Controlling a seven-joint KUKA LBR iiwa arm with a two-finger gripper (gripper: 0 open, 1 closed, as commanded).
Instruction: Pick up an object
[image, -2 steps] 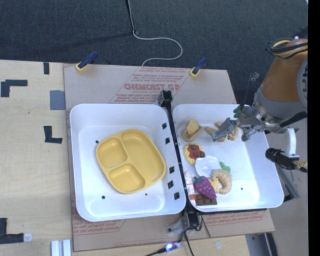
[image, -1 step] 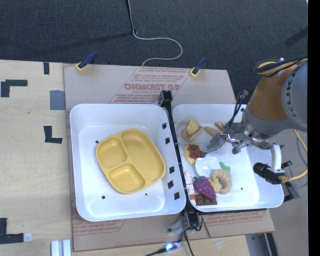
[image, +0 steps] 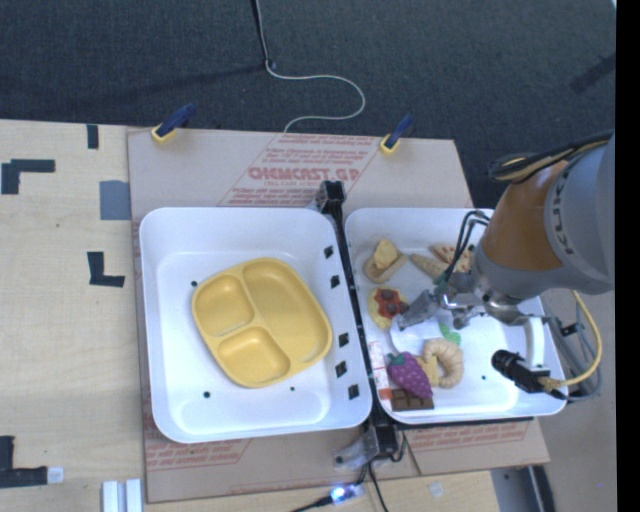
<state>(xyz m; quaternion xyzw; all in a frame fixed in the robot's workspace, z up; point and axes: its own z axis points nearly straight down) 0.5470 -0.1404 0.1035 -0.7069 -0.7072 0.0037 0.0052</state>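
The right bin (image: 520, 400) holds several toy foods. Among them are a tan wedge (image: 383, 258), pale fries (image: 441, 262), a red and yellow piece (image: 387, 303), a croissant (image: 446, 361), purple grapes (image: 408, 372) and a brown chocolate bar (image: 406, 400). My gripper (image: 437, 317) hangs low over the middle of this bin, just above the croissant and right of the red and yellow piece. It is open, and I see nothing between its fingers. A small green bit (image: 453, 338) shows right under it.
A yellow divided plate (image: 262, 320) lies in the left bin (image: 170, 300). A black divider (image: 345, 290) runs between the two bins. The arm's grey and orange wrist (image: 530, 235) covers the right bin's far right corner, with cables (image: 560, 375) along its right rim.
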